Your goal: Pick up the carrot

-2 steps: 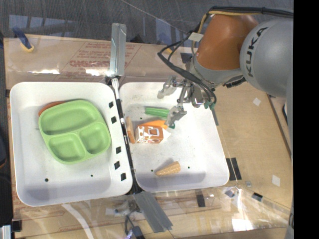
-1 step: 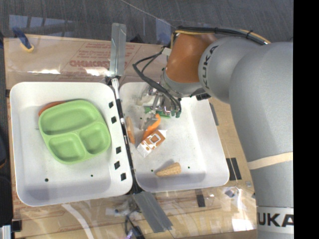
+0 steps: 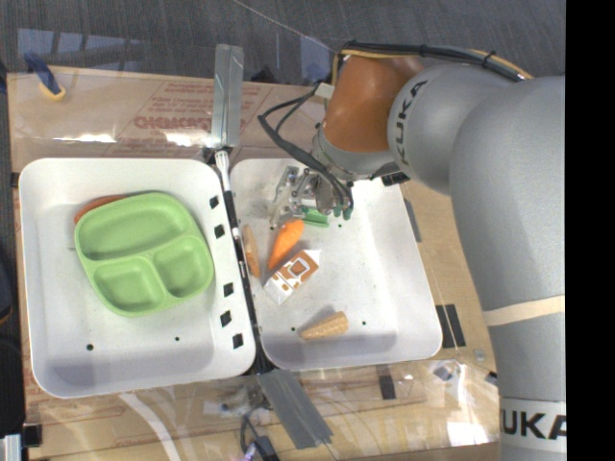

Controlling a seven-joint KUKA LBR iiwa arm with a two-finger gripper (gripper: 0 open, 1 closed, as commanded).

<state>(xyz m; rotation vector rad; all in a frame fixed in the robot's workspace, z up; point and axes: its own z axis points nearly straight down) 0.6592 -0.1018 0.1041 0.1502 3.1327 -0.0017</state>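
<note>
Claw point(image 3: 309, 198) just above carrot point(image 3: 284, 242); touching unclear

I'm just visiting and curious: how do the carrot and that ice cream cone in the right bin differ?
The carrot is bright orange; the ice cream cone is pale tan. The carrot lies near the bin's middle, its top end right under the end effector; the cone lies alone near the front wall. The carrot looks longer than the cone. Both are tapered and lie flat in the right bin.

Around the carrot point(image 3: 284, 242) — carton point(image 3: 292, 275) touching below, breadstick point(image 3: 251, 251) just left; its right side lies open.
</note>
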